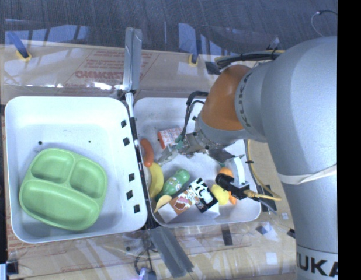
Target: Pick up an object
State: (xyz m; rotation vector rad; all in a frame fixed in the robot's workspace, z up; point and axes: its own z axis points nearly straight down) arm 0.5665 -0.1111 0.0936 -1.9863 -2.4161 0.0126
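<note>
My arm (297,139) comes in from the right edge of the frame as a thick grey column that fills most of that side from top to bottom. At mid-height it bends toward the centre of the frame, where the orange band (222,101) wraps it just above the wrist. Below and to the left of that band my wrist tips downward, and my gripper (176,147) sits a little left of centre, pointing toward the lower left. The metal parts there are small and blurred.
</note>
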